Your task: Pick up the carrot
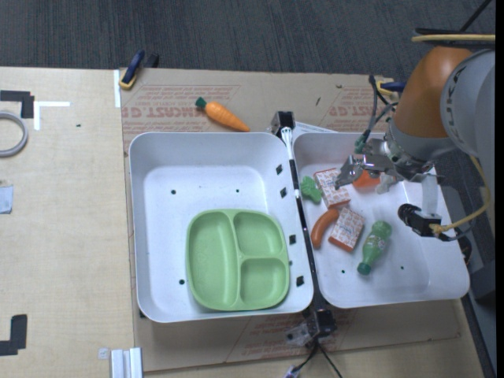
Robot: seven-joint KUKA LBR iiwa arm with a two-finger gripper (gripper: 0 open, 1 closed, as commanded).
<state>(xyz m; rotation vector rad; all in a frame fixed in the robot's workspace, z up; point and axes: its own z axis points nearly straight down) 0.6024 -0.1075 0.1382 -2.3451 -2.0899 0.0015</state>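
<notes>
The carrot lies on the bench behind the left bin. The pincer hovers over the right bin; I cannot tell its opening.

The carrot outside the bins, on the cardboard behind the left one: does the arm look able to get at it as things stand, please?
Probably yes, though it's a stretch. The carrot lies in the open on the cardboard with nothing over it. The gripper sits over the right bin, so it must clear the bin walls and travel left.
</notes>
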